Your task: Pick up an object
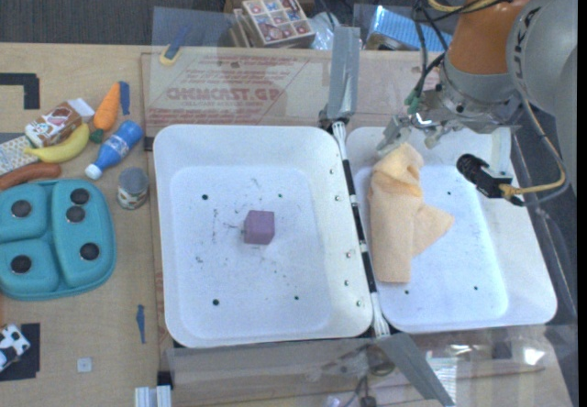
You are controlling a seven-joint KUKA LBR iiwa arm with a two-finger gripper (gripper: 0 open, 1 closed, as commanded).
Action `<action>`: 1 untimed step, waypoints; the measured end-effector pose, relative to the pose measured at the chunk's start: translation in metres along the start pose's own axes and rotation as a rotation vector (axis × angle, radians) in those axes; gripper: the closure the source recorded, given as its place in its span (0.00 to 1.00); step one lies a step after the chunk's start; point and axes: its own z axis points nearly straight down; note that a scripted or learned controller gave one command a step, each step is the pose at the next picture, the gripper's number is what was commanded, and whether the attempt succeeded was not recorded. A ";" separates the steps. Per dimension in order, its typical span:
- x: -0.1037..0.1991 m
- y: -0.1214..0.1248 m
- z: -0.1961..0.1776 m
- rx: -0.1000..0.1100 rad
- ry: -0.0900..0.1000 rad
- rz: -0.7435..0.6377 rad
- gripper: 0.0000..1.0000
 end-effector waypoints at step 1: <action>-0.029 -0.004 0.089 -0.007 -0.002 -0.084 0.00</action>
